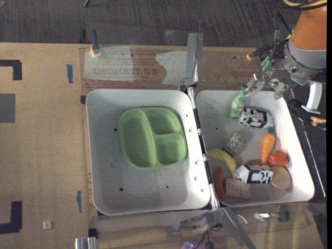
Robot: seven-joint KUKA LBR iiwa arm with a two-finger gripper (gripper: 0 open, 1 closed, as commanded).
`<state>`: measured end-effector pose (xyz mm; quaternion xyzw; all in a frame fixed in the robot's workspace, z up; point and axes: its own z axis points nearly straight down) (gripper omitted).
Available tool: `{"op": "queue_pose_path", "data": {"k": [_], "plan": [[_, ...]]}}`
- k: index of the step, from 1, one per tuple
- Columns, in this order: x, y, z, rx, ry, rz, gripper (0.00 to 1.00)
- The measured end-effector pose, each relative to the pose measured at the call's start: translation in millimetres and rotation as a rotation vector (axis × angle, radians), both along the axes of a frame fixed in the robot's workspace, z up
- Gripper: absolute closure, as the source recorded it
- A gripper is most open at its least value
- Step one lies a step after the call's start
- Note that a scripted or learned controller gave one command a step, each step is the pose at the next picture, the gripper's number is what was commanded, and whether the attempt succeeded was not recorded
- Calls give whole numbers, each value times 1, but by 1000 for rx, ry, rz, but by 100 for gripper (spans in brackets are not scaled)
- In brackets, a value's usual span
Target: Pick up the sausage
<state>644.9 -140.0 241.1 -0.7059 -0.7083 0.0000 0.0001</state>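
The sausage [219,182] is a dark red curved piece lying along the front left wall of the right bin [303,154], between a banana [223,158] and a brown block [238,189]. My gripper [267,88] hangs over the far rim of the right bin, well away from the sausage. Its fingers [254,89] are spread open with nothing between them. Just to their left is a green bottle [237,104].
The right bin also holds two black-and-white cartons [254,118] [257,175], a carrot [267,146], a small jar [236,141], a red piece [278,158] and a tan round piece [282,178]. A green divided plate [153,137] lies in the left bin [104,180].
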Motion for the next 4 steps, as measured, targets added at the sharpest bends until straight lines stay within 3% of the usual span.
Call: {"op": "queue_pose_path", "data": {"k": [1,2,3,4], "plan": [[-14,35,-155,-1,-3,-204,0],[-40,45,-155,1,1,-796,0],[-28,41,-156,0,0,-1034,0],[-28,42,-156,0,1,-1034,0]]}}
